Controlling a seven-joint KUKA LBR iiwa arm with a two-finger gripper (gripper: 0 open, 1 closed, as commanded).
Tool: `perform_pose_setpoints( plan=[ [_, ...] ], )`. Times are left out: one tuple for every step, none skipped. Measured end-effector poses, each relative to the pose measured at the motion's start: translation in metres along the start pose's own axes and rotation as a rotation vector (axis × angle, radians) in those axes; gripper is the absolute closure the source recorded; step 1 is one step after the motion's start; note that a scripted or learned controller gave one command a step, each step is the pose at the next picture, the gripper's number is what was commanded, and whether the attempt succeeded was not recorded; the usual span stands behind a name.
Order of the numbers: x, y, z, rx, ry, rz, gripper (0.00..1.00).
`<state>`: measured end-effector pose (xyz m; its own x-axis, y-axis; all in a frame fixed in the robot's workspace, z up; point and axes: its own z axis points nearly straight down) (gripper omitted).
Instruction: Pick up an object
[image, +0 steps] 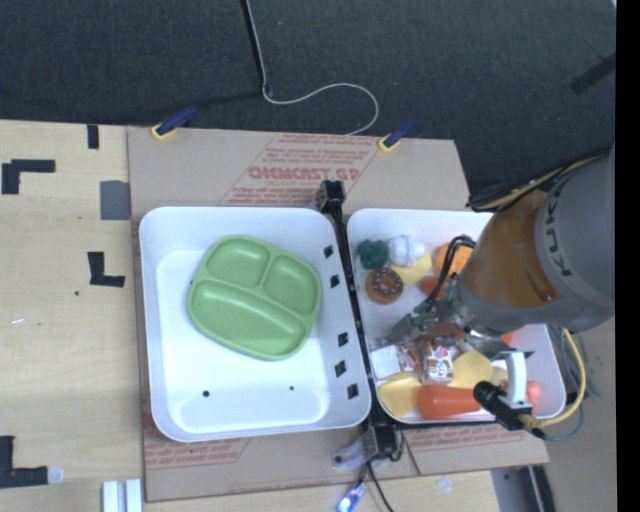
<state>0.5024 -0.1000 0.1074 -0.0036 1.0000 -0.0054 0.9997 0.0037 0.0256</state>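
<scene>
We see the arm (545, 260) reaching from the right over the right bin (555, 345), its end effector (432, 325) low among the clutter there; we cannot tell its state. Just beside it lie a brown donut (384, 286), a green toy (373, 252), a white piece (401, 247) and a printed packet (433, 362). Near the front wall sit a yellow piece (396, 396) and an orange-red cylinder (449, 401), touching. The left bin (165, 300) carries a green divided plate (255, 295). Both bins rest on cardboard (300, 170) on the table (60, 290).
</scene>
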Motion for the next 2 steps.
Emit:
perform_pose_setpoints(
  plan=[
    [-0.005,0.000,-0.010,-0.005,-0.008,0.008,1.00],
    [0.034,-0.015,-0.117,0.021,0.007,-0.002,1.00]
  ],
)
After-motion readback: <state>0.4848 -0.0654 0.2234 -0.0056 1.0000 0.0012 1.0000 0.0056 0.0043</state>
